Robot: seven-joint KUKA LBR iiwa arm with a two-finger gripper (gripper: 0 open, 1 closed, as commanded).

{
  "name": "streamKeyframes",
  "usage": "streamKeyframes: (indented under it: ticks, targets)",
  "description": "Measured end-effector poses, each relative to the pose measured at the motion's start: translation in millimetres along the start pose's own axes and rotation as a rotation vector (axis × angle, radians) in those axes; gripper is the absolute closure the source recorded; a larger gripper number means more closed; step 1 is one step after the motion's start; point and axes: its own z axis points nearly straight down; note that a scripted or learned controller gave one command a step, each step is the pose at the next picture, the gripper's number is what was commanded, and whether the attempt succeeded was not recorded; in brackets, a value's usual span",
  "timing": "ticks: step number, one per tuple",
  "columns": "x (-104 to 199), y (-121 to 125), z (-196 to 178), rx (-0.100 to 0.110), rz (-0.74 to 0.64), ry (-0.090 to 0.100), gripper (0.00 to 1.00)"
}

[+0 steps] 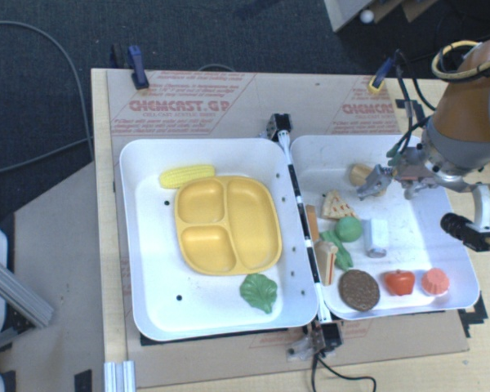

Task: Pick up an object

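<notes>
The right bin (453,211) holds several toy foods: a tan bread piece (359,172), a cracker-like wedge (337,206), a green vegetable (349,229), a pale grey block (377,237), a carrot (327,260), a brown round patty (358,289), a red tomato (400,282) and an orange-pink piece (435,282). My gripper (396,188) hangs over the back of this bin, just right of the bread piece. Its fingers are spread open with nothing between them; the left fingertip (373,184) is close beside the bread.
The left bin (139,219) holds a yellow divided plate (227,223), a corn cob (187,175) behind it and a green leafy piece (259,291) in front. A thin orange stick (311,219) lies along the divider. A black part of the arm (467,230) overhangs the right rim.
</notes>
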Motion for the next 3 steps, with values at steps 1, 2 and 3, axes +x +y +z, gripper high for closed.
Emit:
streamKeyframes:
  ticks: [1,2,3]
  targets:
    - [78,13,-12,-0.002,-0.001,0.001,0.00]
    - [59,5,-12,0.001,0.001,0.000,0.00]
    - [50,18,88,0.001,0.002,0.000,0.00]
